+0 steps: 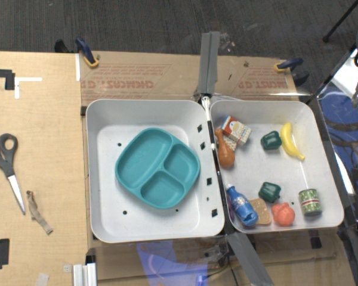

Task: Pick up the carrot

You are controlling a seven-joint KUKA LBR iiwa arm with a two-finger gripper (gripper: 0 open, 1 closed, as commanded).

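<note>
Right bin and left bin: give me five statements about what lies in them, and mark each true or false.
1. The teal plate lies in the left bin. True.
2. The banana lies in the left bin. False: it lies in the right bin, near the far right corner.
3. The blue bottle lies near the front edge of the right bin. True.
4. The can stands at the right bin's far left corner. False: it is at the near right corner.
5. The scissors lie inside the left bin. False: they lie on the bench, left of both bins.
</note>
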